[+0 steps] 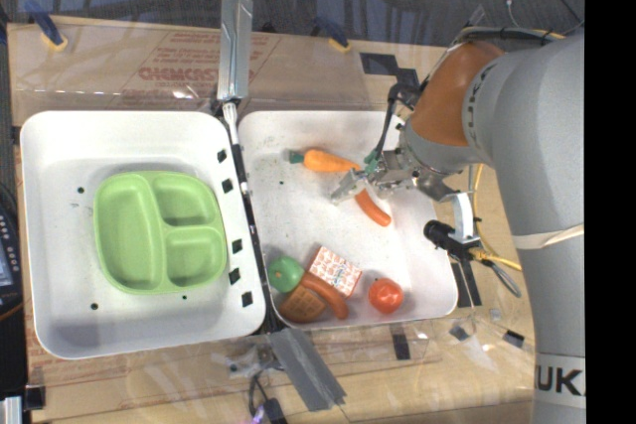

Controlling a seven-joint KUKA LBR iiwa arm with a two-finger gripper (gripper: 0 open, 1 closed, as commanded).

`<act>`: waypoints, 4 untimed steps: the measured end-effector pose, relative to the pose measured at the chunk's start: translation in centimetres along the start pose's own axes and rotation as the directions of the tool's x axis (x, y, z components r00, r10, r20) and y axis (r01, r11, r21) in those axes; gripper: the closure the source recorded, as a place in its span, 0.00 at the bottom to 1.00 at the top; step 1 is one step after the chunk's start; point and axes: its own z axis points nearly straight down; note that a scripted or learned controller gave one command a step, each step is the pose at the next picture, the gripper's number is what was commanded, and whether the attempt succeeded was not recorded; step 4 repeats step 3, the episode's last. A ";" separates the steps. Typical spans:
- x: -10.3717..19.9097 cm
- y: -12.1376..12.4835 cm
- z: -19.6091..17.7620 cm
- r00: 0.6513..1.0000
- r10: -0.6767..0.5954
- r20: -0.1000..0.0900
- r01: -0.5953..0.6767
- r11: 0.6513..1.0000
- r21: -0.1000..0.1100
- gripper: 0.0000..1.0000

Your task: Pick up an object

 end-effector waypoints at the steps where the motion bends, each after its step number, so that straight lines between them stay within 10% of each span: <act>1: 0.1 0.1 -0.9 1.000 -0.006 -0.001 0.006 1.000 0.002 1.00; 2: 3.6 -2.3 -5.0 0.978 -0.210 -0.004 0.210 0.978 0.004 1.00; 3: 6.8 3.4 -12.5 0.993 -0.117 0.000 0.117 0.993 0.000 1.00; 4: 6.8 3.4 -12.5 0.993 -0.117 0.000 0.117 0.993 0.000 1.00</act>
